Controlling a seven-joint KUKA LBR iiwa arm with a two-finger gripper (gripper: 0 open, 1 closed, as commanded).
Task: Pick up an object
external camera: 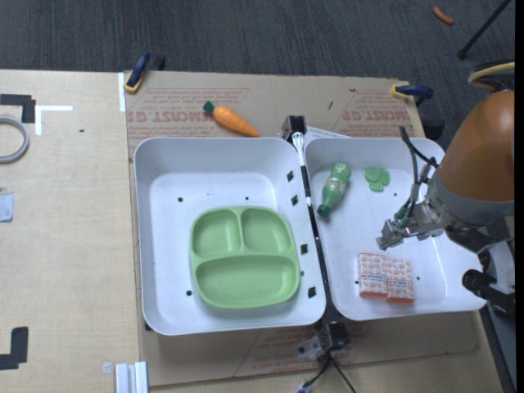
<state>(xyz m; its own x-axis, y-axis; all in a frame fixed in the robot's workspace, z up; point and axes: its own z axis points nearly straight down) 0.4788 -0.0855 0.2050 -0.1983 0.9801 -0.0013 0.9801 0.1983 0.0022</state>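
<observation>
In the right bin lie a green bottle near the divider, a small green leaf-shaped piece beside it, and an orange-and-white box near the front. My gripper hangs over the right bin, just above and to the right of the box, below the leaf piece. Nothing shows between its fingers. The left bin holds a green divided plate.
A toy carrot lies on the cardboard behind the left bin. Blue clamps pin the cardboard at its back corners. The arm's orange band rises over the right bin's right side.
</observation>
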